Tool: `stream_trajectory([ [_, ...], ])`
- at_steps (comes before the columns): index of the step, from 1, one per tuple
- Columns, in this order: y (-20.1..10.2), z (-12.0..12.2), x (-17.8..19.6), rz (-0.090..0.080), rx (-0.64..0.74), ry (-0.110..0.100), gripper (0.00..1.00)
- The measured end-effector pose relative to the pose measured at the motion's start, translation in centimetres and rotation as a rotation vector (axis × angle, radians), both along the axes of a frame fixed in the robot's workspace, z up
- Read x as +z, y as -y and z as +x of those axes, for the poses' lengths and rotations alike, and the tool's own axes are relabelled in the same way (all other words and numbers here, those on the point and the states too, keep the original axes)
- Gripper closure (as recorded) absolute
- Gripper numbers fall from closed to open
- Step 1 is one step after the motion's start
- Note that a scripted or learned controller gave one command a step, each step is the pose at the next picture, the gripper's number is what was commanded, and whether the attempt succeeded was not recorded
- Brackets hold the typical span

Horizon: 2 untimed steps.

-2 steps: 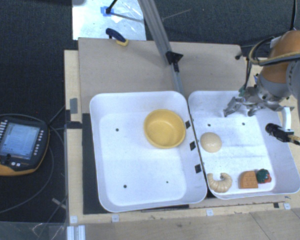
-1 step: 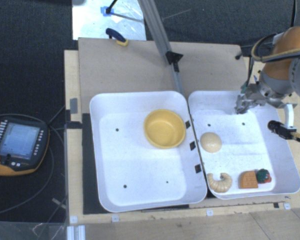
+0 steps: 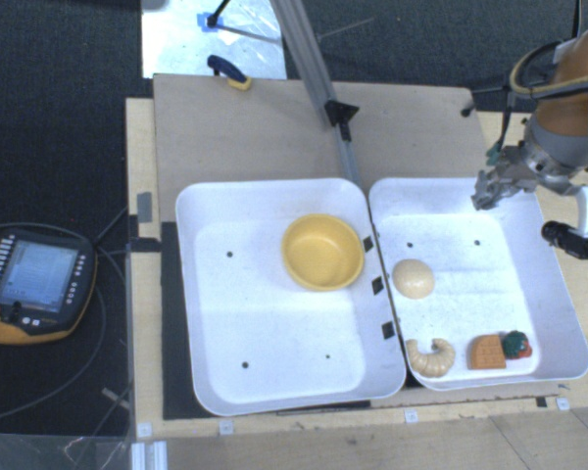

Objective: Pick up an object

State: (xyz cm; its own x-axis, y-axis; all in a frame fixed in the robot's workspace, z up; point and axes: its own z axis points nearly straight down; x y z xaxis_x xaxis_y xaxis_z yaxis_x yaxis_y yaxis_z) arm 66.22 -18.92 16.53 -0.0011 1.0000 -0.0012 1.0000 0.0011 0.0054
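Where hand (image 3: pixel 488 192) blurs, fingers indistinct

My arm (image 3: pixel 568 96) comes in from the right edge of the frame, in the upper right corner. I see the orange band sitting above the grey wrist, with black cables looping round the joint. The wrist angles down and to the left, and my gripper (image 3: pixel 487 192) ends low at the upper right of the frame, its tip pointing down-left.
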Motion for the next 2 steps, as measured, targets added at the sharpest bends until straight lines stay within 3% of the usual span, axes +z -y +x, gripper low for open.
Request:
stream_trajectory([
  [1,0.0,0.1,5.4,0.000,0.000,0.000,1.00],
  [2,-6.1,0.5,6.0,0.002,0.004,-0.003,1.00],
])
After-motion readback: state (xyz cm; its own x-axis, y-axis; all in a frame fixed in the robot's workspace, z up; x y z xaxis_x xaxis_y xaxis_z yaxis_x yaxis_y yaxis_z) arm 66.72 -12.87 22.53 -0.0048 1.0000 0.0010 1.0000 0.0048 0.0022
